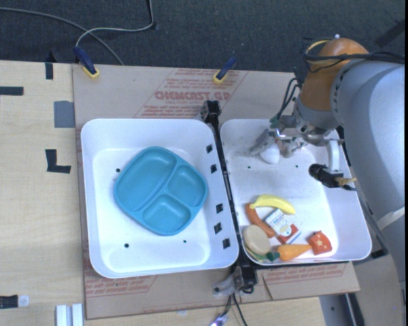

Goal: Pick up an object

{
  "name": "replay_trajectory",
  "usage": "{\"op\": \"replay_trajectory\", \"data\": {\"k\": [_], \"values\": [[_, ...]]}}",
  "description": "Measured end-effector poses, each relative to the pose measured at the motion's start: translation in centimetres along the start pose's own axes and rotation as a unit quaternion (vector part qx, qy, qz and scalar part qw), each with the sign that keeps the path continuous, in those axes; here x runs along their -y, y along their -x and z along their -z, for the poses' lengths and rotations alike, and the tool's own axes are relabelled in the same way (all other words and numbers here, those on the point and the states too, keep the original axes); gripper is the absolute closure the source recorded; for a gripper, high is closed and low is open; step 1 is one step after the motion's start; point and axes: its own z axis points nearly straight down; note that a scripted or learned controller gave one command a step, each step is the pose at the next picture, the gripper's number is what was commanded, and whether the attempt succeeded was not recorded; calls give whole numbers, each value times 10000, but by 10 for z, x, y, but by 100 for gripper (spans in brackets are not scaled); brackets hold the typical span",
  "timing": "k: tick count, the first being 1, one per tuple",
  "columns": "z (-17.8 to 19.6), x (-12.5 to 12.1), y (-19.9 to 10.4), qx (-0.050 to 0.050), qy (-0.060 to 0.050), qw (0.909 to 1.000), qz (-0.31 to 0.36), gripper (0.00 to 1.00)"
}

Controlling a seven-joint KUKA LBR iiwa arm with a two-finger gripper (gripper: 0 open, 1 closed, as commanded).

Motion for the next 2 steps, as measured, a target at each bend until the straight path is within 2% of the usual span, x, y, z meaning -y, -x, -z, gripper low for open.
{"op": "replay_trajectory", "data": {"k": [1, 2], "values": [[11, -1, 0, 16, 6, 10000, 7, 100], [99, 22, -86, -17, -4, 10000, 12, 100]]}}
